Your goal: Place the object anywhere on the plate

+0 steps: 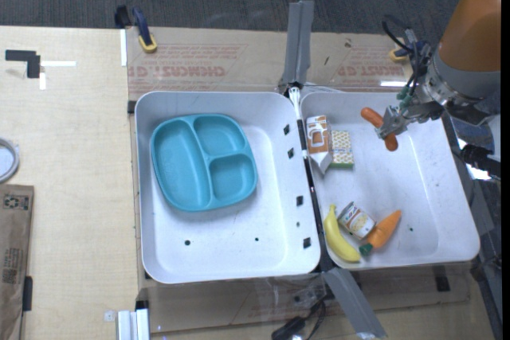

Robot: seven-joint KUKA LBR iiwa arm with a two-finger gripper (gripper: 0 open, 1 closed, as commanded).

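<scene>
A blue three-compartment plate (pixel 204 162) lies in the left white bin (pixel 159 251), towards its upper left. My gripper (pixel 391 127) reaches down into the right bin (pixel 446 195) near its upper middle. Its fingers are shut across the middle of a small orange sausage (pixel 371 117). The sausage lies on a slant, with one end sticking out to the upper left and the other end below the fingers. I cannot tell whether the sausage is lifted off the bin floor.
The right bin also holds a small carton (pixel 319 141) beside a green-dotted packet (pixel 343 149) at its left. A banana (pixel 338 239), a small can (pixel 355 220) and a carrot (pixel 383 228) lie at its front. A grey divider (pixel 300 44) stands between the bins.
</scene>
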